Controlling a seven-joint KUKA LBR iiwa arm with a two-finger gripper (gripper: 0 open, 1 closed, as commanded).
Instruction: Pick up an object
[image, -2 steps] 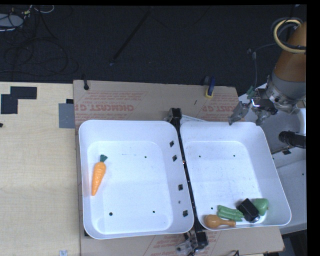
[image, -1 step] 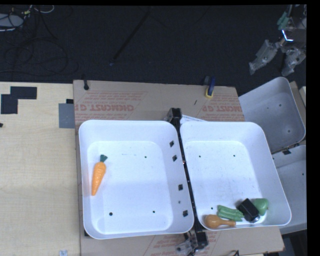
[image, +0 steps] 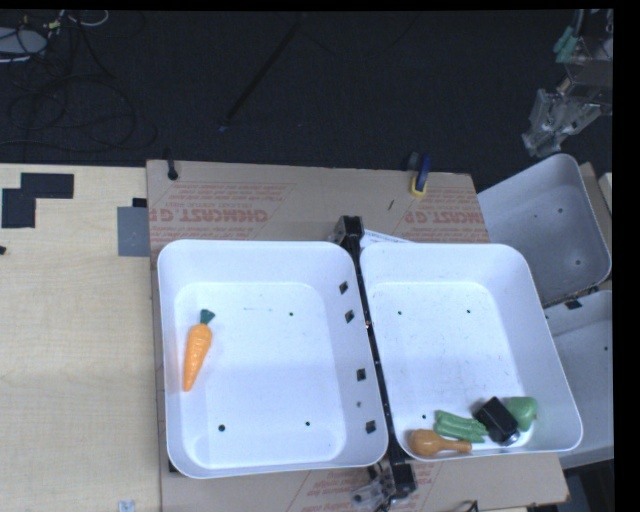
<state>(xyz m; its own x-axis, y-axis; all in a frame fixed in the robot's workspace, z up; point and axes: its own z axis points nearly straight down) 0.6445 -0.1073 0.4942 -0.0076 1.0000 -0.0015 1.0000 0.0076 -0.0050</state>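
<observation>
Orange carrot (image: 196, 350) in left bin (image: 250, 262) — tool (image: 567, 108) top right

We're looking down on a robotics lab bench: two shallow white bins (image: 345, 262) are sitting side by side on a printed cardboard sheet (image: 300, 205) over a pale wooden bench (image: 70, 330). Loose cables (image: 70, 60) are trailing across the dark floor at eleven o'clock, and plastic toy produce, a carrot (image: 197, 348) among it, is lying in the bins like test props.
</observation>
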